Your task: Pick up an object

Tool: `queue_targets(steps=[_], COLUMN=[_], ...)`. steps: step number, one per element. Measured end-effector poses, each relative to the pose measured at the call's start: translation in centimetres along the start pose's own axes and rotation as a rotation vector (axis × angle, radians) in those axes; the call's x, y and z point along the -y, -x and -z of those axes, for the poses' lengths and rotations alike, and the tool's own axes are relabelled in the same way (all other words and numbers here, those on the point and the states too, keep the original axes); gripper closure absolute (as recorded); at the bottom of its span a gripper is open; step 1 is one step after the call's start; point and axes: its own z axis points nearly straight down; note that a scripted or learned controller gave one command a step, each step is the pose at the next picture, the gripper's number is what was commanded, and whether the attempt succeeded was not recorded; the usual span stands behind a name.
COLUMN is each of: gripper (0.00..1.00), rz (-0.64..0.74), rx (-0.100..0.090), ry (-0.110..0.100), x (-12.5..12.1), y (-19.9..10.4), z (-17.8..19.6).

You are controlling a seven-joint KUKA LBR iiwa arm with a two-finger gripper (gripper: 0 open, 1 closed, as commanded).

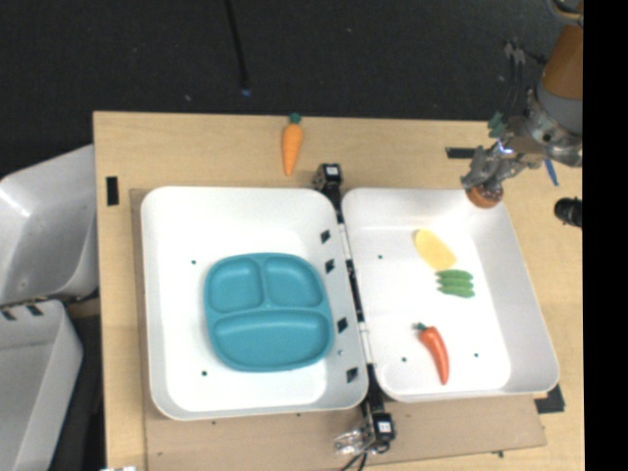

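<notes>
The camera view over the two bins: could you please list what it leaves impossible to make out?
- Gripper, camera view: small and blurred at the right bin's far corner, so open or shut is unreadable.
- Brown thing under the gripper: partly covered by it; its identity and whether it is gripped are unclear.
- Arm: cut off by the right edge.
- Green item: too small to identify.

Glossy white plastic bins (177,381) sit on a matt pale wood tabletop (196,140); the teal divided plate (265,312) looks smooth, satin plastic.
</notes>
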Motion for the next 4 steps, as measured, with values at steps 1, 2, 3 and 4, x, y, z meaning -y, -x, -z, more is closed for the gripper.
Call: queue_targets(steps=[1, 2, 3, 4], gripper=[1.00, 1.00, 1.00, 1.00], rz=[0.002, 0.001, 0.002, 0.003], rx=[-0.003, -0.003, -0.004, -0.004], ry=[-0.005, -0.008, -0.009, -0.010], x=[1.5, 3.4, 5.0, 6.4], y=[-4.5, -8.6, -14.1, -19.6], z=[0.7, -0.1, -1.4, -2.6])
